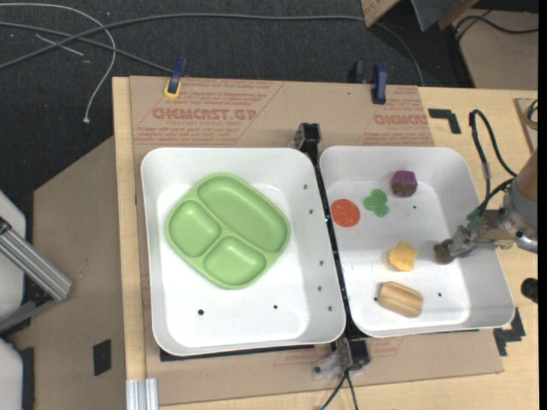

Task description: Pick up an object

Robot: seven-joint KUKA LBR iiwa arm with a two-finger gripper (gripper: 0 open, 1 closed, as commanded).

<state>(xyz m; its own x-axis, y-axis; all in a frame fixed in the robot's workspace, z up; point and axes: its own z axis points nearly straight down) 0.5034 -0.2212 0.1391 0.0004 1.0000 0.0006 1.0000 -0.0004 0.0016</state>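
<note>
Two white bins sit side by side on a cardboard-covered bench. Left bin: holds a green divided plate, three compartments, lying flat and rotated a bit, toward the bin's upper left. Nothing on the plate.

Right bin: five loose items plus one at the gripper. Going left to right:
- orange-red disc, flat, close to the bin's left wall
- green clover-shaped piece, just beside the disc, up and right of it, apart from it
- tan bread-roll-like block, near the bin's front edge, lying on its side
- yellow chunk, mid-bin, above the tan block, not touching it
- purple lump, toward the back of the bin, well apart from the yellow chunk

Gripper comes in from the right, low over the right side of the right bin. A small dark brown object sits right at its fingertips, just right of the yellow chunk. Too small and blurred to say whether the fingers are closed on it or merely touching it, so grip state: can't tell. Can't tell either whether the brown object is resting on the bin floor or off it.

Blue clamps pin the cardboard at the bench's back edge, cables run over the dark floor behind.
</note>
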